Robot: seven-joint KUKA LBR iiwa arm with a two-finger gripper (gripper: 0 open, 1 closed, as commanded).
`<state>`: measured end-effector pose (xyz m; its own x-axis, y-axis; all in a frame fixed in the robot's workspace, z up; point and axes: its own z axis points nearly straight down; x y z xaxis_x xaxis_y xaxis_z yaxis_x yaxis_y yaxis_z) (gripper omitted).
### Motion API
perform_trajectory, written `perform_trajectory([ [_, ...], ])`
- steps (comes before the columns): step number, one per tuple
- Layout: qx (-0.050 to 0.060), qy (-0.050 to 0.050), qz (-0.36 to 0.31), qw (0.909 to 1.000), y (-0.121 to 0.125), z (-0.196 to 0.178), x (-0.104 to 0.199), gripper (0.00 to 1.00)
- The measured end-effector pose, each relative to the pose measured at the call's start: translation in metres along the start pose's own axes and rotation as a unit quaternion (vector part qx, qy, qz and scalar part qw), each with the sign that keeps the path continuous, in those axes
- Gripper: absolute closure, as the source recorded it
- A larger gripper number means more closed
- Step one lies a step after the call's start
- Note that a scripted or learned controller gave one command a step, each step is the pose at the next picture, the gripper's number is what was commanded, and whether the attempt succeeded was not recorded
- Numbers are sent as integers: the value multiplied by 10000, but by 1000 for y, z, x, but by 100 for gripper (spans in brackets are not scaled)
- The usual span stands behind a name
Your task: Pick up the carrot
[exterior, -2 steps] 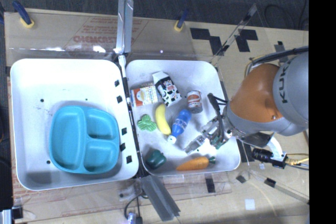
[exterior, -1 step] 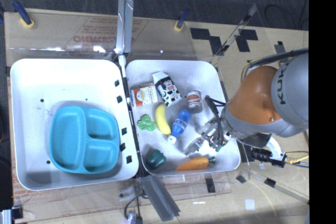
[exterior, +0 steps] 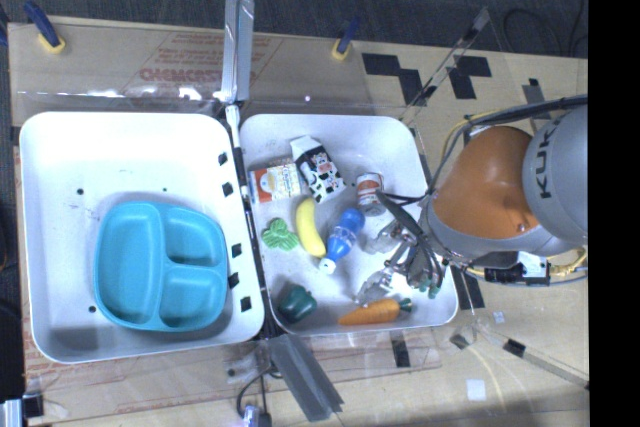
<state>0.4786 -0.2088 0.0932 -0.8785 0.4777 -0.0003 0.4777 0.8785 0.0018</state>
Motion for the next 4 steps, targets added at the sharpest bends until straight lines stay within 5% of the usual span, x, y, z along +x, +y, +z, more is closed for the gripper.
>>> perform_trajectory([
  [1, 0, -1, -24, 10000, 1, -10, 0, 100],
  [2, 0, -1, -23, 10000, 1, -10, 0, 0],
  [3, 9, -6, 331, 9995, -3, -77, 0, 0],
  [4, 12, 13, 1023, 9948, 29, -74, 12, 0],
])
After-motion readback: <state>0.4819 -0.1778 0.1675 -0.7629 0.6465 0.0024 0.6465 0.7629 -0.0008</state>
